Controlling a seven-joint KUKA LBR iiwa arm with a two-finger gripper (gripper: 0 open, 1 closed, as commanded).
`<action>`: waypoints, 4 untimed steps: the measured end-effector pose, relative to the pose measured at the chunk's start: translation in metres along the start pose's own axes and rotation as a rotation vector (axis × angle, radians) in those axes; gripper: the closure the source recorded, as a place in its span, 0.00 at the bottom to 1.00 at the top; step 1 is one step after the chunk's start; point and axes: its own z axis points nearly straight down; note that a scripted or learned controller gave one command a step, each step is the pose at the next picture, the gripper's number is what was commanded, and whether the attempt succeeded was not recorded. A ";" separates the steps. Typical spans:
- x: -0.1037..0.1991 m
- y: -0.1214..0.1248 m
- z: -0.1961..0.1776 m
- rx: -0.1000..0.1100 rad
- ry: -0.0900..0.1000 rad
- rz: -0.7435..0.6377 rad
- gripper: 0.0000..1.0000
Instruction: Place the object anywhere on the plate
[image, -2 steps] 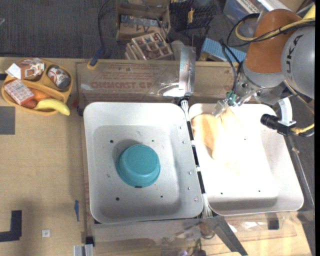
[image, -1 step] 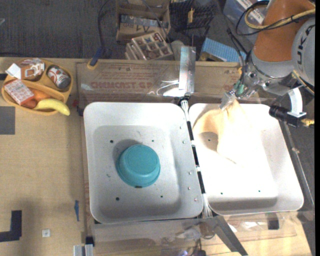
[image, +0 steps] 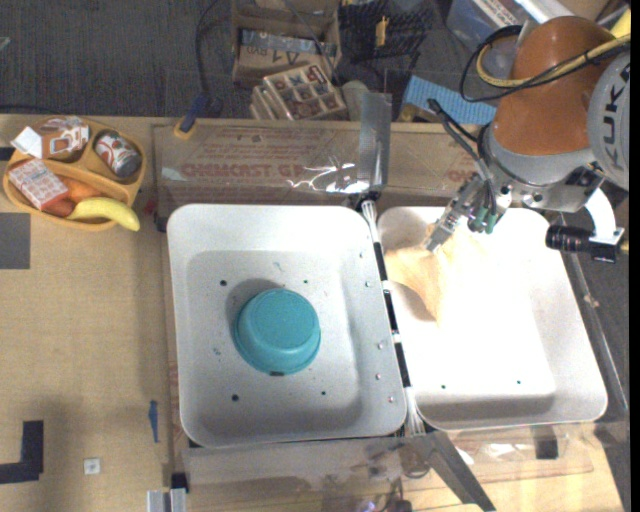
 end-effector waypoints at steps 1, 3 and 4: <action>0.054 0.003 0.000 -0.001 0.000 -0.396 1.00; 0.151 0.028 0.016 -0.001 0.001 -0.636 1.00; 0.199 0.043 0.006 -0.001 0.002 -0.637 1.00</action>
